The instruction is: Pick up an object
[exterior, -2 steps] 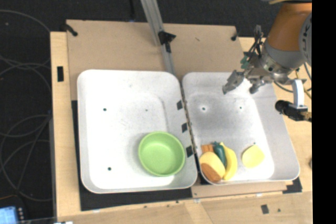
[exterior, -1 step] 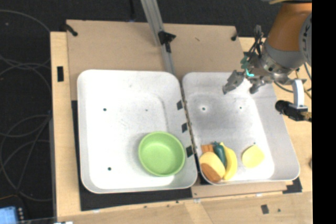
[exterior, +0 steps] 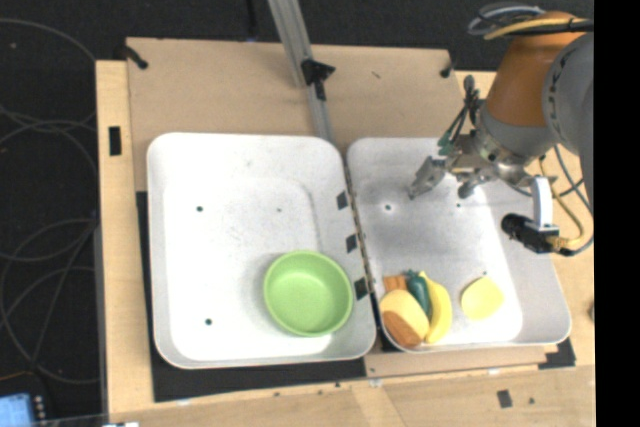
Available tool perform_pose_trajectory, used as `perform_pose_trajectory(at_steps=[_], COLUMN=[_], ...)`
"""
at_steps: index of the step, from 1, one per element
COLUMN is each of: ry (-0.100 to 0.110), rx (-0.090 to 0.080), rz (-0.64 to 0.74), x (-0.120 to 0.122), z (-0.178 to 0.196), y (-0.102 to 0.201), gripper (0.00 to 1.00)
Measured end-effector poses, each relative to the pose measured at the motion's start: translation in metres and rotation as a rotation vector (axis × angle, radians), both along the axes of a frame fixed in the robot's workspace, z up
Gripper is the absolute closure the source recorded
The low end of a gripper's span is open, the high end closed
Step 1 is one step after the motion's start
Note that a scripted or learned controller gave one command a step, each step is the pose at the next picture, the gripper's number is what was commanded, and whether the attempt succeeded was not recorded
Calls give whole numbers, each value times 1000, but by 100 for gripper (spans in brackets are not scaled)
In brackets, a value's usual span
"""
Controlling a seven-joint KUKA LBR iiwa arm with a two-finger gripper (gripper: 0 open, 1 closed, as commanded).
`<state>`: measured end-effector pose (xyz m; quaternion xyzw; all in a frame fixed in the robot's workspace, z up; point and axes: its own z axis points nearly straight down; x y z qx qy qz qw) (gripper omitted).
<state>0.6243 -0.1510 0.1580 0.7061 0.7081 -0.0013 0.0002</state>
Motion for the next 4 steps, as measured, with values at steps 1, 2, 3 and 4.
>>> perform_pose_trajectory(at_steps=[1, 2, 3, 4], ry=[2, -4, -3, -3], rx=[-1, 0, 1, 2], rz=[-3, -4, -4, -2], x=[-1, 0, -4, -11], z=[-53, -39, 20, 65], y=[-2, -2, -7, -6], gripper=[0, 100, 100, 100])
